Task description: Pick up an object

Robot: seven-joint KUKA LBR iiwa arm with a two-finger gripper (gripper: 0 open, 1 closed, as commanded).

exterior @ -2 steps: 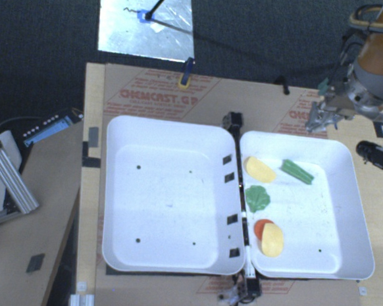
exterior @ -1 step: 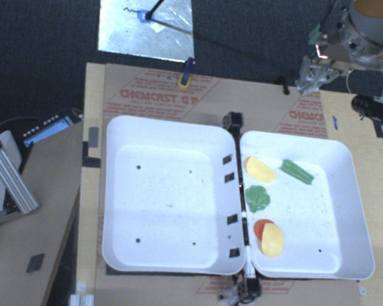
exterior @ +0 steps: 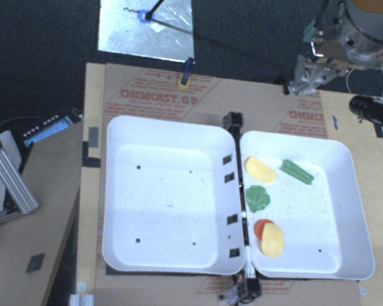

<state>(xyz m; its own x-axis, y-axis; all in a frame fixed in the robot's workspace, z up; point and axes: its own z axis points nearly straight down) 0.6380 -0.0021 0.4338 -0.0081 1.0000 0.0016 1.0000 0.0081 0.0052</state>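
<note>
The right bin (exterior: pixel 346 194) holds several small items. A yellow oval piece (exterior: pixel 260 169) lies near its upper left, with a green bar (exterior: pixel 297 171) to its right. Below them rests a leafy green piece (exterior: pixel 258 198). Lower still, a second yellow piece (exterior: pixel 272 240) overlaps a red-orange one (exterior: pixel 262 227). My gripper (exterior: pixel 306 79) hangs at the top right, above the cardboard beyond the right bin's far rim, well away from all the items. Nothing shows between its fingers.
The left bin (exterior: pixel 165 200) sits beside the right one, joined by a black clip strip (exterior: pixel 237 199). A shiny metal sheet (exterior: pixel 147 19) lies at the back. A yellow clamp (exterior: pixel 184 81) stands on the cardboard's far edge. A metal rail (exterior: pixel 5 174) leans at the left.
</note>
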